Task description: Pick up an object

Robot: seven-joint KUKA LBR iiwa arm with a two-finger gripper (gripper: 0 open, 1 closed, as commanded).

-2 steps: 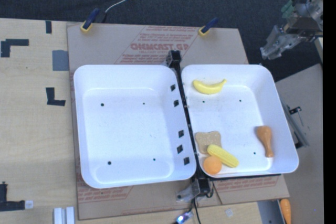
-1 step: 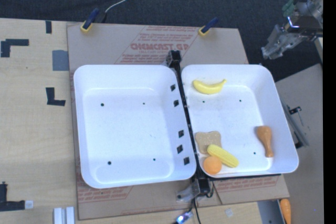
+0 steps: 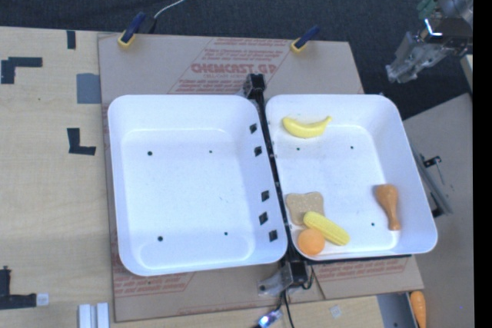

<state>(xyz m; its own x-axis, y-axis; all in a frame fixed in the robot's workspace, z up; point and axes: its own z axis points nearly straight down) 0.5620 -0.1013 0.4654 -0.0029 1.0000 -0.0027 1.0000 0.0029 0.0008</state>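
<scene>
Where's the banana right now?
The banana lies in the right bin, near its far-left corner, apart from the bread, corn and orange at the front.

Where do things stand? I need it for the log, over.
Gripper up past the right bin's far corner, holding nothing seen. Yellow toy banana, corn cob, orange ball, bread slice, drumstick lie untouched. Nothing blocking.

One camera sits high above the bench [image 3: 46,165] and looks down at a slant. It is far enough back to see both white bins [image 3: 123,165] side by side. The arm [image 3: 430,34] comes in from the right.
</scene>
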